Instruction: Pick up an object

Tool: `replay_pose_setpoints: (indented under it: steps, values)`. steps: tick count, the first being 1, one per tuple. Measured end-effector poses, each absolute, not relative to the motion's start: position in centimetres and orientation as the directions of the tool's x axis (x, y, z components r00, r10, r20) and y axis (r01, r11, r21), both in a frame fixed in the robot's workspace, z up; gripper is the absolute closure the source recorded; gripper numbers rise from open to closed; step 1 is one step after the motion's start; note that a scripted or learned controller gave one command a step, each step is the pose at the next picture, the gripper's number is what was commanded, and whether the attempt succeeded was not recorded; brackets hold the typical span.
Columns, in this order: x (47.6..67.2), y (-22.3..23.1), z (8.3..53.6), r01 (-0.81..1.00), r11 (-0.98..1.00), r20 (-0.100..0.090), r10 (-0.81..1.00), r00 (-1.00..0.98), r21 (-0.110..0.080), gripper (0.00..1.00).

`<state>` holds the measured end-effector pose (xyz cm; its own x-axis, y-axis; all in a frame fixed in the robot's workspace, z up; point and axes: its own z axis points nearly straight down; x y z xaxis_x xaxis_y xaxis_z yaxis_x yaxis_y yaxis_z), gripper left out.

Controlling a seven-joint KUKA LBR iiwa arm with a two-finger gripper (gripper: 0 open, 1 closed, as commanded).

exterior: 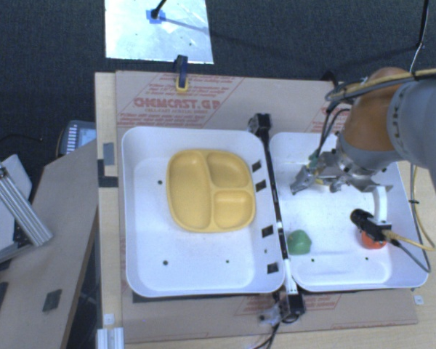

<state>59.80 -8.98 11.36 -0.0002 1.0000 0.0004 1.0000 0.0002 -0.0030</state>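
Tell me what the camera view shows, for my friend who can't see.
The end effector of a grey robot arm hangs over the right white bin, which holds a small green object. The left bin holds a yellow divided plate.

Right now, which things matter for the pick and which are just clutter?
Job: grey two-finger tool; small green lump; small orange-red item; yellow divided plastic plate.
Lying about: shiny silver sheet; yellow clamp; printed brown cardboard sheet.
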Motion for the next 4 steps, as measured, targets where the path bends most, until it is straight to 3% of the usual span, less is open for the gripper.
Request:
replay_pose_setpoints:
  steps: [1,3,4]
  values:
    - [59.9,-9.0,12.8,1.000,-0.001,-0.001,1.000,0.001,0.002,1.00]
    - [59.9,-10.0,23.4,1.000,0.003,-0.001,1.000,-0.003,0.007,1.00]
    - [59.7,-4.3,24.3,1.000,0.010,0.002,1.000,-0.010,0.003,1.00]
